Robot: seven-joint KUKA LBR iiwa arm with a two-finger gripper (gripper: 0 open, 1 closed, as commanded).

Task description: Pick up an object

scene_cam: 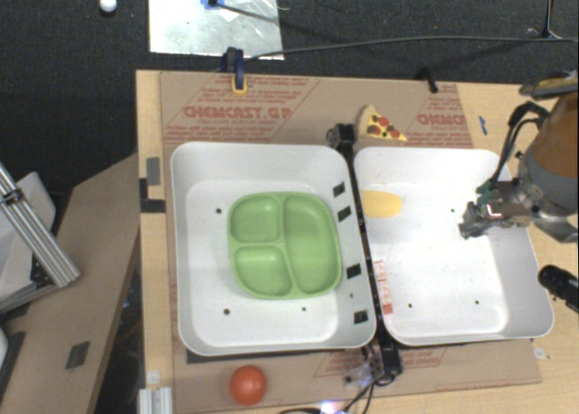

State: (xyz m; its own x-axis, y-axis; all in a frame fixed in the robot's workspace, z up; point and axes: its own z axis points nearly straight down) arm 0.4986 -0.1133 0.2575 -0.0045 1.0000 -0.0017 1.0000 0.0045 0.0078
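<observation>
A flat yellow object (382,204) lies in the right bin (434,313), near its upper left corner. My gripper (474,222) hangs over the right side of that bin, well to the right of the yellow object, and I see nothing between its fingers. A green three-part plate (284,244) rests in the middle of the left bin (199,313). A toy pizza slice (380,125) lies on the cardboard behind the bins. A red-orange ball (247,384) sits on the bench in front of the left bin.
Black clips (351,269) line the seam between the two bins. A blue and yellow clamp (235,70) holds the cardboard's far edge. A shiny sheet (213,5) and a small white ball (108,3) lie beyond on the dark floor. A metal rail (36,240) stands at left.
</observation>
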